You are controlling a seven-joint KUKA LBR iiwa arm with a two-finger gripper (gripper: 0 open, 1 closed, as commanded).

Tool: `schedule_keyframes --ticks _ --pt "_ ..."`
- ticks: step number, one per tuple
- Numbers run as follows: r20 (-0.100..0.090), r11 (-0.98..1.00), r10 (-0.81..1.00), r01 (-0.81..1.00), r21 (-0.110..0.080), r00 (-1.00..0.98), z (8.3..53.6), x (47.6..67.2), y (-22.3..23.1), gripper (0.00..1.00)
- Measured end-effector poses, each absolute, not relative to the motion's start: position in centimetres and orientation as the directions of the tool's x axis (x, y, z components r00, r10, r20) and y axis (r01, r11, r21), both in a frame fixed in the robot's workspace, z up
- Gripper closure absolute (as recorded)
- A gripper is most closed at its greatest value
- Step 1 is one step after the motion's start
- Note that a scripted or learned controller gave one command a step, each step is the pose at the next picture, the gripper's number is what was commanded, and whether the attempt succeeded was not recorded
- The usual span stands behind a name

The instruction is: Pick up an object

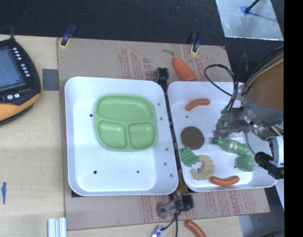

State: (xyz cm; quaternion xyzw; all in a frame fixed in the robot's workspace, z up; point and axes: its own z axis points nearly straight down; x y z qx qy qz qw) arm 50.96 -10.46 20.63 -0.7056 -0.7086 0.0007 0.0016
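Note:
My gripper (223, 130) hangs low over the right bin (210, 94), near its middle right. Its tip is just above the left end of a green bottle (233, 146) lying on its side. A brown disc (192, 137) lies left of the gripper. An orange sausage (197, 103) rests toward the bin's back. Near the front are a green leafy piece (187, 156), a beige ring (204, 167), a second sausage (224, 180) and a green lump (245, 163). Nothing visibly sits between the gripper's tips.
The left bin (82, 177) holds a green divided plate (126, 122). An orange carrot-like piece (183, 69) lies behind the bins on the cardboard, and another orange piece (196, 227) lies in front. A teach pendant (11, 80) rests at far left.

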Motion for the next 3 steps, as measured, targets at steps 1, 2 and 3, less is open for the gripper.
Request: schedule_keyframes --ticks 1,2,3 --pt "-0.002 0.004 1.000 1.000 -0.004 -0.004 10.3 54.1 -20.4 0.00" --pt "0.001 0.003 1.000 1.000 -0.004 -0.003 9.2 65.6 -21.2 0.00" --pt "0.001 0.007 1.000 1.000 -0.006 -0.007 10.2 65.6 -21.3 1.00"
